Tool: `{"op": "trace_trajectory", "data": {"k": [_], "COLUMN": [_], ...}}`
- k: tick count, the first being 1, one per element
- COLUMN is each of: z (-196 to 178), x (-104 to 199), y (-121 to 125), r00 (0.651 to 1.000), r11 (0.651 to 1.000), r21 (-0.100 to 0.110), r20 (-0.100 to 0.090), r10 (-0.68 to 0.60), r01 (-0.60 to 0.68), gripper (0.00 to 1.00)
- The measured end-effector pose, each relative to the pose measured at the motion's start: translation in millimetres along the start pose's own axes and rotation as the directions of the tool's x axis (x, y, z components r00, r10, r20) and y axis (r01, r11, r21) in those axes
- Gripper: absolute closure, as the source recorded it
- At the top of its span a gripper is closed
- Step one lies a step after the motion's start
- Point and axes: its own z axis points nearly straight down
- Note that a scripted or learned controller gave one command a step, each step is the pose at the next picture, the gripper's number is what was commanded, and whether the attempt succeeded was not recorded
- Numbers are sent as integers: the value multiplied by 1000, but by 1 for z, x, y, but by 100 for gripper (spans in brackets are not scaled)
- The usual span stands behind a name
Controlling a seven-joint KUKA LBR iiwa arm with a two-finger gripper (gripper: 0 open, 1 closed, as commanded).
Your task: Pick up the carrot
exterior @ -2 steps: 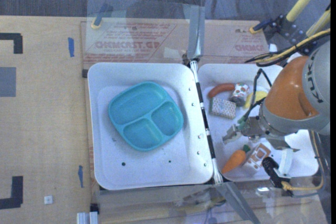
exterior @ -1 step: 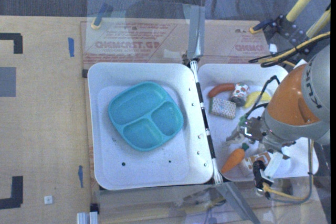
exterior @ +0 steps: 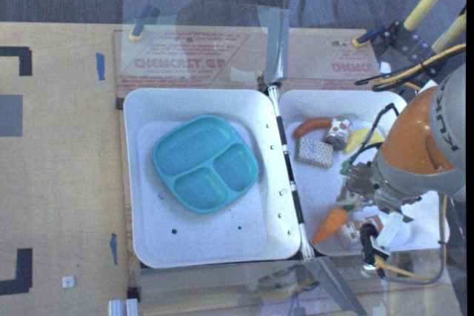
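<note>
Camera view: the carrot [exterior: 329, 225] lies in the right bin [exterior: 315, 192] at about 7 o'clock, close to the front wall and the divider between the bins, tip pointing to 7 o'clock. The gripper [exterior: 361, 197] hangs just beside its thick end, at the carrot's 2 o'clock; whether it is wide or narrow I cannot tell, the wrist hides it. Likely risks: a descent there may catch only the carrot's end and let it roll or pivot away, or pinch the small item [exterior: 349, 232] touching that end. The nearby wall also leaves little room. The sausage [exterior: 312, 126] and box [exterior: 315, 152] at 12 o'clock sit well apart.
</note>
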Motion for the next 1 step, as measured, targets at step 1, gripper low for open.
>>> {"op": "trace_trajectory", "data": {"k": [1], "z": [-85], "x": [59], "y": [-23], "r00": [992], "r11": [992], "r21": [10], "r20": [5], "r10": [127], "r01": [-127], "gripper": [100]}}
